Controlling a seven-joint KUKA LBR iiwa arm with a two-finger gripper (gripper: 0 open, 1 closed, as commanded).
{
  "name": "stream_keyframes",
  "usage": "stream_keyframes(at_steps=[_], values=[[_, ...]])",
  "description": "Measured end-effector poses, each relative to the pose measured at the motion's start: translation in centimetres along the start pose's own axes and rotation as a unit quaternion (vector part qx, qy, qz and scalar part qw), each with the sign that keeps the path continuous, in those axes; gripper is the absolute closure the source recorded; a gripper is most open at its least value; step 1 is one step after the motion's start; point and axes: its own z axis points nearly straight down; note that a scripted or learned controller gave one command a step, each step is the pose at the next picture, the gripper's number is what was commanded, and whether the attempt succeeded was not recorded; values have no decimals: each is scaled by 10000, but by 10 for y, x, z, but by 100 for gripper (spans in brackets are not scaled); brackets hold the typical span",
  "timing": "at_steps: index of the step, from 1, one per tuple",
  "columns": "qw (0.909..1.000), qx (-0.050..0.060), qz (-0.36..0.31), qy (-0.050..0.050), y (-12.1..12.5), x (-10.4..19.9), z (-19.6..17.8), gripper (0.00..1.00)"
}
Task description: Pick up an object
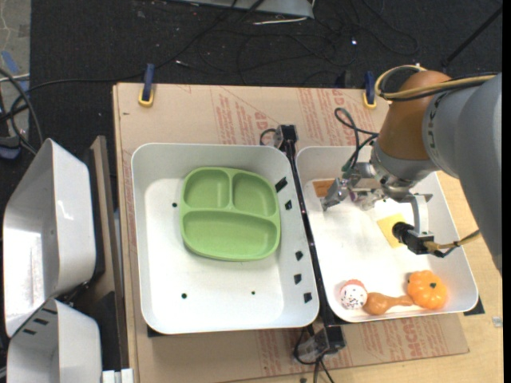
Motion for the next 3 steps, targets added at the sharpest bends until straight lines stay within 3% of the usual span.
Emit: stream_keyframes(at_steps=[1, 3], values=[[10000, -17, 1, -3, 1, 0, -12, 100], [10000, -40, -15, -3, -6, 6, -108, 100]])
